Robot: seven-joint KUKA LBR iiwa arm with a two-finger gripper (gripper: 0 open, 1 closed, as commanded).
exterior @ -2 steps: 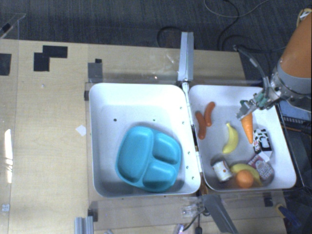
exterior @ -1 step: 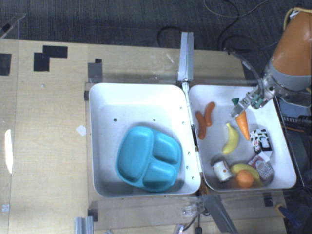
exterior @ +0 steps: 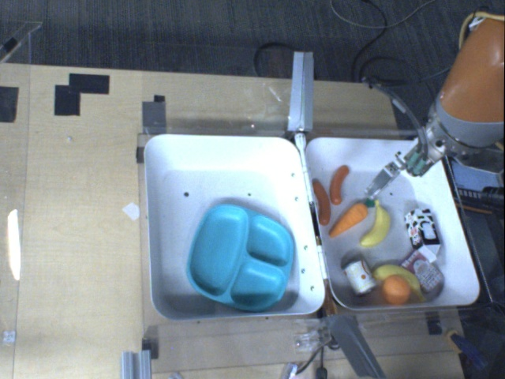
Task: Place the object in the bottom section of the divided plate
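A blue divided plate (exterior: 241, 257) lies in the left bin (exterior: 173, 212), tilted, with three sections. The right bin (exterior: 458, 235) holds play food: two sausages (exterior: 339, 184) (exterior: 322, 202), a carrot (exterior: 349, 219), a yellow banana (exterior: 378, 225), an orange (exterior: 395, 290) and a small can (exterior: 359, 275). My gripper (exterior: 382, 181) hangs over the right bin's upper middle, its thin fingers pointing down-left, the tips just above the banana's top end and the carrot's green stub. Nothing shows between the fingers.
A black-and-white carton (exterior: 420, 227) and a wrapped packet (exterior: 427, 274) lie at the right bin's right side. A metal divider post (exterior: 301, 93) rises between the bins at the back. Cables (exterior: 379, 22) trail on the dark floor behind.
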